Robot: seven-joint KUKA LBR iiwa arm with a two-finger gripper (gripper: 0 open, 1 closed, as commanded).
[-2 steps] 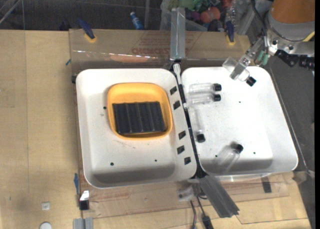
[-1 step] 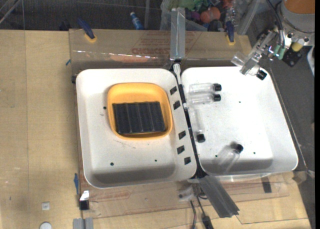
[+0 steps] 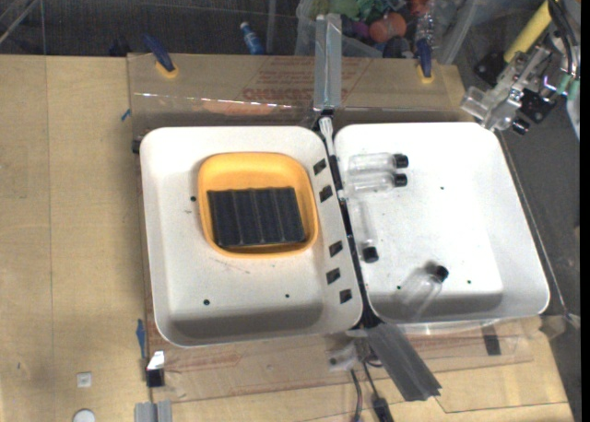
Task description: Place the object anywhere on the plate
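Clear plastic pincer [image 3: 505,107]: seen at the far right, outside the bins; whether wide or narrow cannot be told.
Vials: four clear, black-capped, in the right bin [image 3: 479,227]; nearest one [image 3: 422,284] judged light, stiff, slippery, best gripped across the body.
Left bin [image 3: 166,227]: yellow plate [image 3: 258,169] bearing a black ribbed block [image 3: 256,216].
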